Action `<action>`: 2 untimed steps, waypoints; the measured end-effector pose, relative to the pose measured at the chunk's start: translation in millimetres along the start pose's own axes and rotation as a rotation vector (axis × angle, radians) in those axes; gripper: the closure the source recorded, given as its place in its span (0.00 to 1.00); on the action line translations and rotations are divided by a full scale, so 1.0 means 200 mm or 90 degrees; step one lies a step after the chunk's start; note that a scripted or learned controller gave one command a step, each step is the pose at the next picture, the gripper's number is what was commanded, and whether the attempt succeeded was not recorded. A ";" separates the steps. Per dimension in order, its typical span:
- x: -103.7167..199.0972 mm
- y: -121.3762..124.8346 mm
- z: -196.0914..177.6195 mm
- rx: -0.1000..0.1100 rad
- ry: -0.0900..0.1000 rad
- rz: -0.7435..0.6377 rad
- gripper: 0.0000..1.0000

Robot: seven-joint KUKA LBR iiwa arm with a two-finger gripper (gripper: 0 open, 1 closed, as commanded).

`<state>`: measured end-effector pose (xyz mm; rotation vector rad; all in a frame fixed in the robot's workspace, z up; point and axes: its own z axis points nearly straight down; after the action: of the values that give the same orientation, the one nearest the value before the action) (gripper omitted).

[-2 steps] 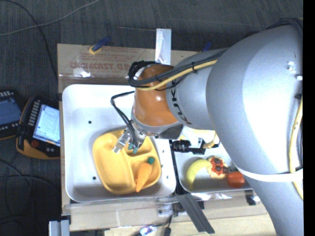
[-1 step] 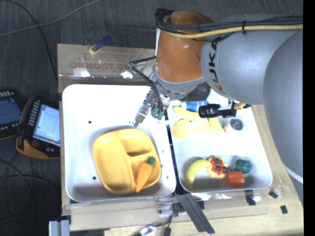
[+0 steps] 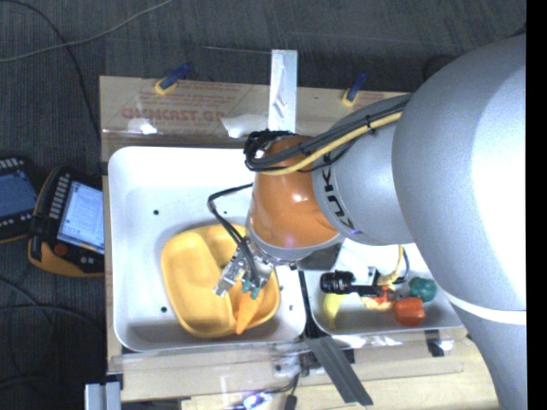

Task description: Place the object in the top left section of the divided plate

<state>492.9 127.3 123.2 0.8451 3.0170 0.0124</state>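
Right-hand rim of the yellow divided plate [image 3: 192, 267] hidden beneath the gripper [image 3: 243, 282] and orange wrist band, finger position too small to judge, right bin [image 3: 318, 316] beyond largely covered by the arm.

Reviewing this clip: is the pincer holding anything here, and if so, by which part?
Cannot be told for sure. The pincer is over the yellow divided plate, with a small orange carrot-like object just below its tips, green end toward them. An actual clamp isn't visible.

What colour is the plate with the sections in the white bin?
The divided plate is yellow, as the camera view shows, lying in the left bin.
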 end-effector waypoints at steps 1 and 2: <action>0.15 0.15 0.04 0.008 0.006 -0.124 1.00; -0.23 0.26 0.14 -0.009 0.002 -0.065 1.00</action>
<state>560.0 146.8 96.0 0.6902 3.0543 0.0337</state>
